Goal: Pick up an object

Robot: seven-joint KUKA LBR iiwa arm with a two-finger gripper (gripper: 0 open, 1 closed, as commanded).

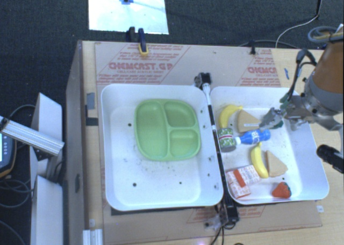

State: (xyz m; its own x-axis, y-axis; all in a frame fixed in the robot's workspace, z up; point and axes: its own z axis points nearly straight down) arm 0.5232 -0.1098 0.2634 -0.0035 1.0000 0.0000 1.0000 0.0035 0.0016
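The gripper (270, 119) is low in the right bin (306, 152), centre-right of frame, right over the blue end of the bottle (243, 138) and beside the tan wedge (248, 120). Fingers are too blurred to read, so I cannot tell if they're spread or pressed together. Nothing visibly held. The danger, I'd say, is crowding: the bottle lies against the upper banana (228, 114), so a closing grip could catch two things or roll the round bottle away. Lower down sit a second banana (259, 161), another wedge (277, 164), a carton (243, 178) and a strawberry (280, 189). The green tray (166, 130) fills the left bin (118, 147).
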